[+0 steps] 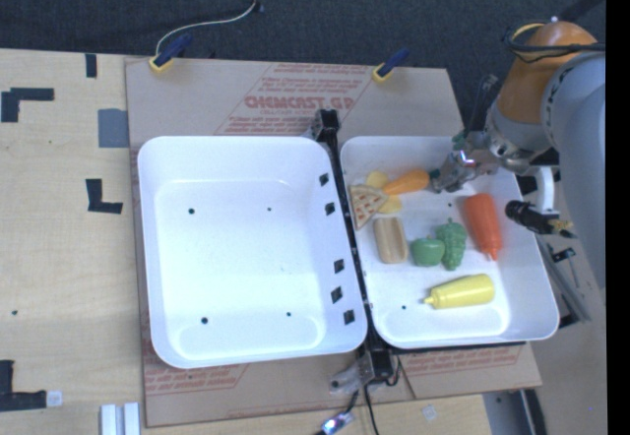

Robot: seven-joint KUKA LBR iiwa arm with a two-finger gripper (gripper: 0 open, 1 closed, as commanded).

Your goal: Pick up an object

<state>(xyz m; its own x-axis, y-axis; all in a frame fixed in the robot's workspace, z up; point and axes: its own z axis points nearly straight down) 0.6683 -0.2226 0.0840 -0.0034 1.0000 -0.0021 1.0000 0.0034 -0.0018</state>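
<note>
Objects for picking all lie in the right bin (522, 330); the left bin (157, 226) beside it plays no part in this step. Going left to right across the right bin: a waffle-patterned wedge (367, 201) rests against the left wall, with a tan bread-like roll (390, 240) just near of it. An orange carrot-like piece (406, 183) lies at the far side, its right end reaching toward the gripper (455, 172). Two green vegetables (440, 246) sit touching in the middle, a yellow bottle-shaped toy (461, 292) lies near of them, and a larger orange-red carrot (482, 223) lies to the right.

The gripper hangs low over the far part of the right bin, just beside the orange piece's right end. Whether its fingers are spread or closed cannot be told from this view, and nothing is seen between them.

To do the pick well, the likely target is that orange piece. Centre over its body rather than its tip, straddle its narrow width, descend fully to the bin floor, then close before lifting, so it does not squirt out sideways.
</note>
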